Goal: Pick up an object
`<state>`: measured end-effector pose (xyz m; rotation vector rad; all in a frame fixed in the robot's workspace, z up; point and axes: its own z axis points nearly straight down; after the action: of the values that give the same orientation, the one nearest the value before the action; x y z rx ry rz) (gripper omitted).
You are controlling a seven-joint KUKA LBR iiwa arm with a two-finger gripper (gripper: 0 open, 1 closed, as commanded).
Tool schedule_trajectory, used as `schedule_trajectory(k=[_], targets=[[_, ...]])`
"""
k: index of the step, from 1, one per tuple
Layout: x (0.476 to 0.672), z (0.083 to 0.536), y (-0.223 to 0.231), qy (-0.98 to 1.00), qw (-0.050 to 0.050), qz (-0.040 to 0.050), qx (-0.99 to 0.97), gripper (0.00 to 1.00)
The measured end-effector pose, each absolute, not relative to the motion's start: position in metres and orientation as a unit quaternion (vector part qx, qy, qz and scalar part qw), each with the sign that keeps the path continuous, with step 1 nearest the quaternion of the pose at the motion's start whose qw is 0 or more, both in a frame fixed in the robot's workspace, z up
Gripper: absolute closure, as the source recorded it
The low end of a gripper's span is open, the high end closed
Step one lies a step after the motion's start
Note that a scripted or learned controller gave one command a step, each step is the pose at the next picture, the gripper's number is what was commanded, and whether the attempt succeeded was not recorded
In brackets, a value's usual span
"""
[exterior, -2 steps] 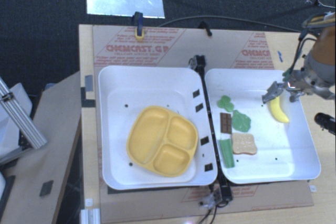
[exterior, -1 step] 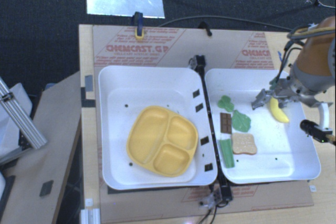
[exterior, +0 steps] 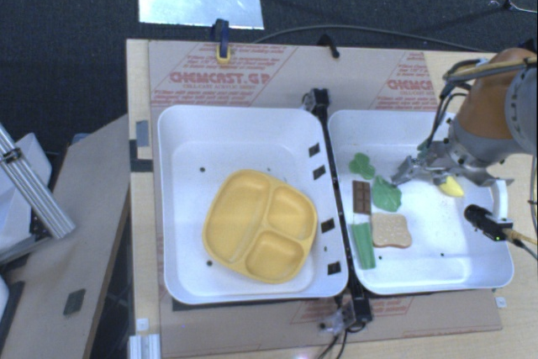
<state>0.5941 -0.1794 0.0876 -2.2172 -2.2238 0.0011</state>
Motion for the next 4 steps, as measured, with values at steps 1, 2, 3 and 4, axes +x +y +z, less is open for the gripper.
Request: schedule_trajectory(k=[1,2,3,4], targets=[[0.596,0.102,-0.180,-0.709,-0.002,-0.0012,-0.706,1.00],[0.598,0.155,-0.170,-0.709,-0.003,-0.0019,-0.705,1.00],[0.599,0.210,-0.170,-0.709,-0.003,-0.0017,-0.705,1.00],[0.608,0.204,-0.120,-0.710,-0.001,-0.0010,-0.704,1.00]])
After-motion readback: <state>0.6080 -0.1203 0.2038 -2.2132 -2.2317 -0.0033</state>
